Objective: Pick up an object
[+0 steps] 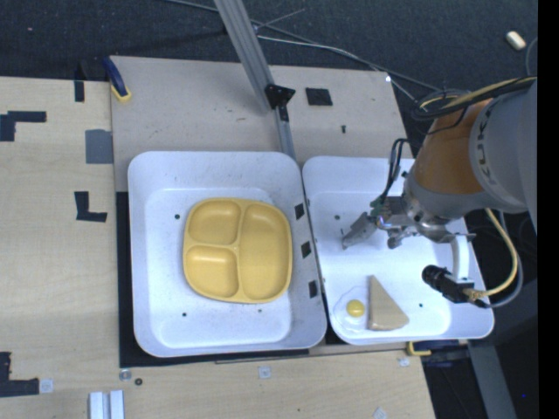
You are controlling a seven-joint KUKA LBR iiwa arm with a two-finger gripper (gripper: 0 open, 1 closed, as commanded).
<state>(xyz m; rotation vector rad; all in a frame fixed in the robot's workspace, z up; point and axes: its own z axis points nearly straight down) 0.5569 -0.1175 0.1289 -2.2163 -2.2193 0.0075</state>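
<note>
In the right bin [332, 182], near the front edge, lies a tan wedge-shaped piece [383, 306]. Touching its left side is a small white fried-egg toy with a yellow yolk [354, 309]. My gripper [369, 240] hangs over the middle of that bin, behind the two objects and apart from them. It is open, its fingers [354, 233] spread, and nothing sits between them. The grey arm with its orange band [447, 157] reaches in from the right.
A yellow divided plate [238, 250] lies in the middle of the left bin [153, 234]. A slanted metal pole [253, 46] rises behind the bins. A black and yellow cable [502, 269] loops by the wrist at the right bin's right edge.
</note>
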